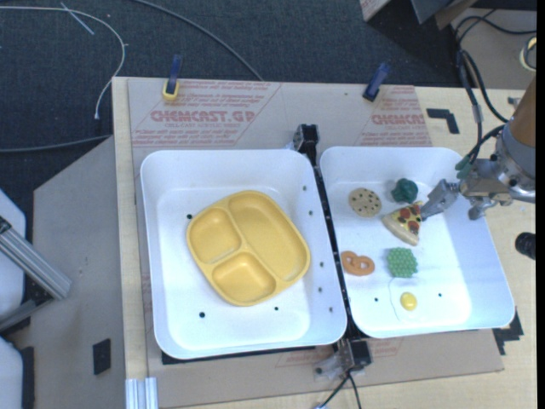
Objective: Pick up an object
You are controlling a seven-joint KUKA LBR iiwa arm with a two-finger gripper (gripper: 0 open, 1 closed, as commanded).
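- The gripper (444,196) hangs over the right bin (477,313), coming in from the right edge, its tip just beside the toy pizza slice (404,222). I can't make out from here whether it is parted or closed; nothing is visibly held in it.
- The slice lies in the upper middle of that bin, between a dark green lump (405,190) above and a light green, bumpy piece (402,262) below.
- Also in the bin: a speckled cookie (364,201), an orange pretzel (358,264) and a small yellow piece (409,301).
- These look like play food: I'd guess light, stiff and smooth, likely to skid on the white floor.
- The slice being flat, I'd pinch it across its narrow width; the bumpy green piece looks an easier bite.
- The left bin (170,313) carries a yellow divided tray (247,247).
- The board (213,118) under the bins is printed "CHEMCAST GP" in red, repeated.
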